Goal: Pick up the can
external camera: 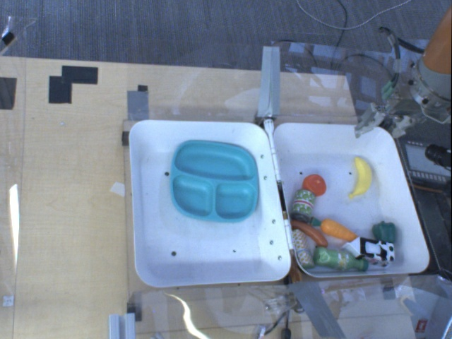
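The can [304, 203] is a small cylinder with a green, white and red label, standing in the right bin [332, 147] close to its left wall, just below a red tomato [314, 184]. My gripper [379, 122] hangs over the right bin's far right corner, well up and to the right of the can. Its fingers are apart with nothing between them, so it is open. The grey arm with its orange band [434, 48] comes in from the upper right.
A yellow banana [361, 176] lies in the right bin. Along its near edge lie a sausage [309, 232], a carrot [337, 229], a green bottle [337, 260], a toy cow [378, 251] and a dark green piece [385, 231]. The left bin [152, 246] holds a blue divided plate [214, 180].
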`<state>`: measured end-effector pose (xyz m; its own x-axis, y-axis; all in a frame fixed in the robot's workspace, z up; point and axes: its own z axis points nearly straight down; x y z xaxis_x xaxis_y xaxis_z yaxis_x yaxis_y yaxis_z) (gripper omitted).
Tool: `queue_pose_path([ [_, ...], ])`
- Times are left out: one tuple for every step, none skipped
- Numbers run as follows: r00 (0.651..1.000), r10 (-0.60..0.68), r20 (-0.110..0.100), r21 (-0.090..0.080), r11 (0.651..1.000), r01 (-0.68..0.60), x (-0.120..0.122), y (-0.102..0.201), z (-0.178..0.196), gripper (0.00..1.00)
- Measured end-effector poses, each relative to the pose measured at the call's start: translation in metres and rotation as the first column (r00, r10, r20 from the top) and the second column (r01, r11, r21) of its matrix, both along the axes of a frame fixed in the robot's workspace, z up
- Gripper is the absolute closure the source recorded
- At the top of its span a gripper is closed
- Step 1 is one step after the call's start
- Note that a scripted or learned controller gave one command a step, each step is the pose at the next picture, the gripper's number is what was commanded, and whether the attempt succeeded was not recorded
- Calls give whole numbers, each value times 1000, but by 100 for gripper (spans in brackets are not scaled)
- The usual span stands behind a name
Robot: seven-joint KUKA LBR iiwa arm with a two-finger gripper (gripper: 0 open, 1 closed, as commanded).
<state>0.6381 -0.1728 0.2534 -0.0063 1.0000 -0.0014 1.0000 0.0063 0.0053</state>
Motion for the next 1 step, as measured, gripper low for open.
queue_pose_path([
  [999,-32,1,0,999,32,-6,-18,-6,0],
])
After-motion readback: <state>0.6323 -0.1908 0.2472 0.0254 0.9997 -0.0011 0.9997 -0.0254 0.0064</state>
